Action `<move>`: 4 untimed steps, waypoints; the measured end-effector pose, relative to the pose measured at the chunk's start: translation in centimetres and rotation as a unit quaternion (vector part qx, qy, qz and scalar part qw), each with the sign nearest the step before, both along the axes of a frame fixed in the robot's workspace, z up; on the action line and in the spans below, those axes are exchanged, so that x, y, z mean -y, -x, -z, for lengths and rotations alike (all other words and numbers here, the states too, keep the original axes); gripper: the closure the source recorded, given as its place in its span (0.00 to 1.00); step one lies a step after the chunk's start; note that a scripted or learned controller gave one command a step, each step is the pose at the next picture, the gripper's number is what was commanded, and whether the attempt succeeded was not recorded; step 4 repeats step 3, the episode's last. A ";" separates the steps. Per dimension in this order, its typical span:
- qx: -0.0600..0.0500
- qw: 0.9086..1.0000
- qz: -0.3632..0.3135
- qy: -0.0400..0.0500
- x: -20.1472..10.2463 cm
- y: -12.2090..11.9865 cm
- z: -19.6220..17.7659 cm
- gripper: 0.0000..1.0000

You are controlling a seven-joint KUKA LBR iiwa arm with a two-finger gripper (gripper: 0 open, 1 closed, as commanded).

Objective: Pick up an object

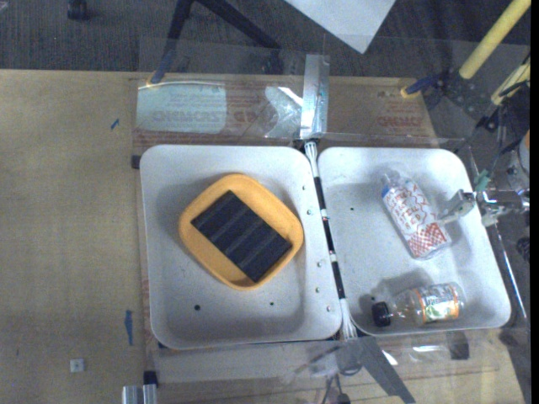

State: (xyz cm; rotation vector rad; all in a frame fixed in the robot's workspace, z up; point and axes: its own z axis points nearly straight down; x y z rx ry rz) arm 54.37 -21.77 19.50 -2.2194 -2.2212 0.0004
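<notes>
The left bin [164, 251] holds a yellow rounded-square dish [195, 242] with a dark ribbed pad [241, 236] in its middle, lying flat and turned at an angle. In the right bin [354, 183] a clear bottle with a red and white patterned label [413, 216] lies at a slant near the right wall. Along that bin's front wall lies a small clear bottle with a black cap and a green and orange label [421, 304], cap pointing left.
A thin grey metal piece [459, 205] juts over the right bin's right rim beside the red and white bottle. Crumpled clear plastic [282, 108] and a metal post [315, 95] sit behind the bins. Bare wooden bench [67, 225] lies to the left.
</notes>
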 end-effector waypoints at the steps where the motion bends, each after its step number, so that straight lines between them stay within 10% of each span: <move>1: 0.002 1.000 -0.028 0.001 -4.6 -2.0 9.7 0.00; 2: 0.004 1.000 -0.026 0.002 -4.4 -2.0 8.6 1.00; 3: 0.001 0.997 -0.078 0.001 -11.6 -5.4 0.3 1.00; 4: 0.001 0.997 -0.078 0.001 -11.6 -5.4 0.3 1.00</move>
